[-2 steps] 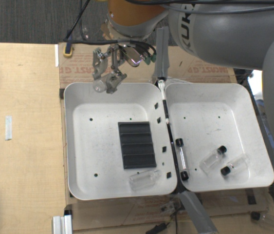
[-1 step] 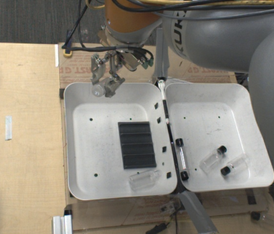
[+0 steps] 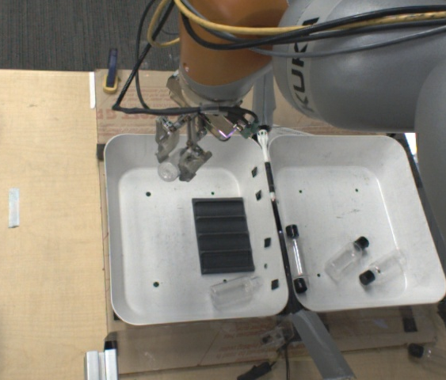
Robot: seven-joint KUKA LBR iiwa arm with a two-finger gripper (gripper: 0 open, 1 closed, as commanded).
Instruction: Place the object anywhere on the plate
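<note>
Over the left bin (image 3: 127,212), the arm's tool (image 3: 177,158) hangs, pinching a clear vial (image 3: 169,169).

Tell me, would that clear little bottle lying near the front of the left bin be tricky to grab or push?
Probably. The clear bottle lies on its side and looks rounded, so a nudge would likely roll it. It looks thin, see-through plastic: likely light and rather slippery. The gripper hovers farther back.

Matt black ribbed plate (image 3: 223,235) — clear-plastic vial (image 3: 234,292)
</note>
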